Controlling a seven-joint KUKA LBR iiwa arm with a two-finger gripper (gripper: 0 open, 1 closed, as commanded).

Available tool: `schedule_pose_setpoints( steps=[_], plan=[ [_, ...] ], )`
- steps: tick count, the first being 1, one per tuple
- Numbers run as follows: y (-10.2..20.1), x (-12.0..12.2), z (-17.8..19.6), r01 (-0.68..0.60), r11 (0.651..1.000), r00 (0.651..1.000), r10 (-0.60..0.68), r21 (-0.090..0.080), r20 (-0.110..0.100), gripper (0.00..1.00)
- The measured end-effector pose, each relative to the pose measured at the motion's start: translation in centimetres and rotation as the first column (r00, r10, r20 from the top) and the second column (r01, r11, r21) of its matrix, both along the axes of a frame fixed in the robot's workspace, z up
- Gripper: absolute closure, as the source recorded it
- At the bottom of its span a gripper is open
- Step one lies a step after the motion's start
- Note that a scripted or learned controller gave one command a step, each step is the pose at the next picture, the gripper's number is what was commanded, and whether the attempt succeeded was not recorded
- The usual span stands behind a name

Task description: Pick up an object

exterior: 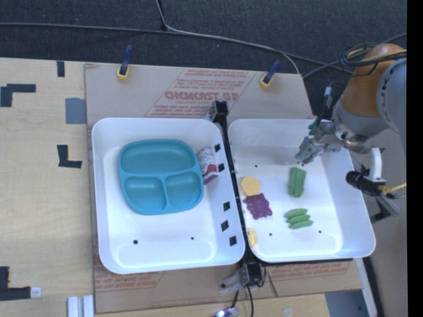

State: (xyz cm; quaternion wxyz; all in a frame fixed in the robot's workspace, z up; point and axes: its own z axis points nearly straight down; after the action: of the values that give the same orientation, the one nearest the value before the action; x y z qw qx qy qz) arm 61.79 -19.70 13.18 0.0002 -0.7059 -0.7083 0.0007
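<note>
Reaching stage: the arm point(370, 91) leans in from 3 o'clock over the right bin point(344, 243), with nothing seen between its fingers.
Gripper: the gripper point(308, 153) hangs low over the bin's upper middle, pointing toward 7 o'clock; whether its fingers are apart or together cannot be told at this size.
Nearest target: a green pickle point(297, 181) lies at 5 o'clock from the gripper, near it but apart.
Other targets, right bin: a pair of green pea pods point(299, 218) at 6 o'clock from the pickle; a yellow slice point(250, 185) and a purple bunch of grapes point(257, 205) toward the bin's 9 o'clock side, the two touching; a small yellow piece point(252, 238) at the bin's 7 o'clock corner.
Left bin: the left bin point(112, 243) holds a blue divided plate point(160, 176) and, at 3 o'clock from the plate, a small red-and-white can point(208, 164) leaning against the bin's wall.
Step in hand: judged to be the approach, before any grasp.
Next move: probably a short shift toward 5 o'clock to centre over the pickle, fingers set across its narrow width, then a straight descent.
Table: both bins sit on a cardboard sheet point(198, 91) clipped to the table point(39, 177).
</note>
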Motion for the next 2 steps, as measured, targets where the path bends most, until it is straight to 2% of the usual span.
schedule_pose_setpoints(
  steps=[1, 2],
  plan=[
    [-0.1, 1.2, 5.3, 0.001, 1.000, 1.000, -0.001, -0.001, 0.007, 1.00],
    [-0.1, 0.7, 9.8, 0.002, 1.000, 1.000, -0.002, 0.000, 0.005, 1.00]
  ],
)
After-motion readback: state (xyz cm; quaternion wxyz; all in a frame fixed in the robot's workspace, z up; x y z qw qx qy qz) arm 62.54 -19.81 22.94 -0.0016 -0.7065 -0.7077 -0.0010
